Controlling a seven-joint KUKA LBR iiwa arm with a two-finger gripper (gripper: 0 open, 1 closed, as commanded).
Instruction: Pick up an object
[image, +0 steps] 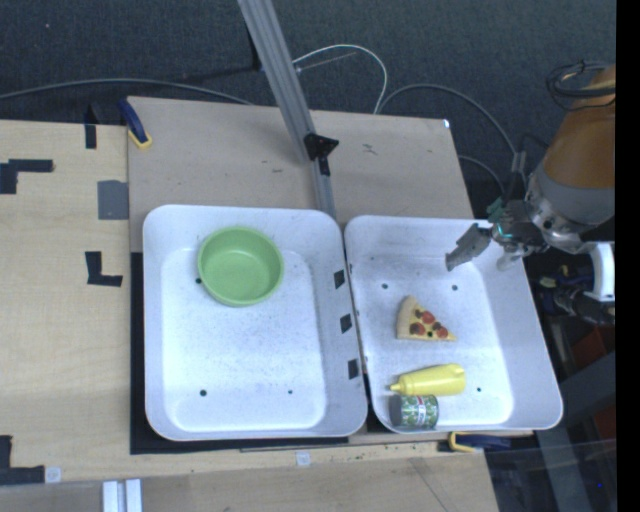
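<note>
Grey gripper hovering over the right bin's far edge, fingers spread, clamping nothing — pizza slice just below-left, mustard bottle further down.

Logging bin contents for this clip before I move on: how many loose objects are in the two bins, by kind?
Green bowl, left bin: 1
Pizza slice toy, right bin: 1
Yellow mustard bottle, right bin: 1
Small can, right bin: 1
Total: 4
</note>
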